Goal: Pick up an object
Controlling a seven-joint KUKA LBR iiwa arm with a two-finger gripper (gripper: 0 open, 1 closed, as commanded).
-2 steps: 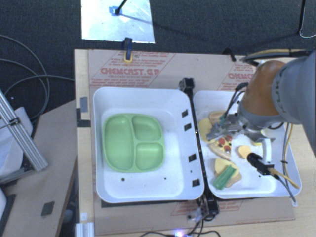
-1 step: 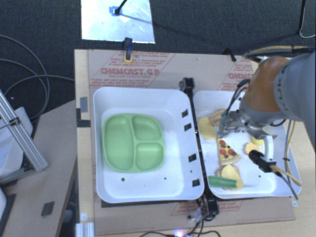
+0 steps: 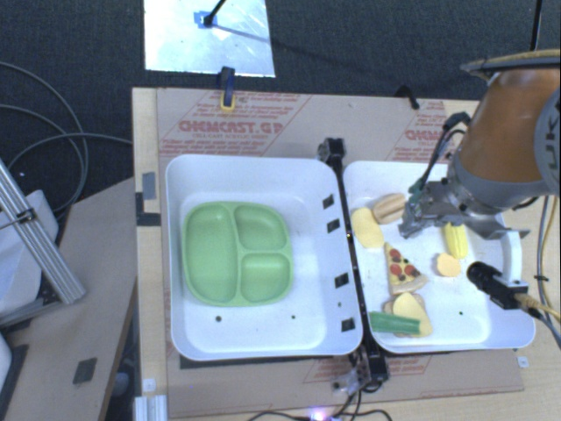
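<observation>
The right bin (image 3: 465,327) holds several toy foods: a bread roll (image 3: 388,206), a pale yellow piece (image 3: 367,228), a pizza slice (image 3: 403,269), a corn cob (image 3: 455,239), a small orange round (image 3: 449,266), a yellow wedge (image 3: 408,306) and a green bean pod (image 3: 394,323). My gripper (image 3: 419,220) hangs low over the bin's back half, between the bread roll and the corn cob. The wrist body covers its fingers, and I see nothing between them.
The left bin (image 3: 202,172) carries a green divided plate (image 3: 237,253). A black divider with clips (image 3: 344,235) runs between the two bins. The arm's orange band (image 3: 513,121) looms over the right bin's far corner. Cardboard lies under both bins.
</observation>
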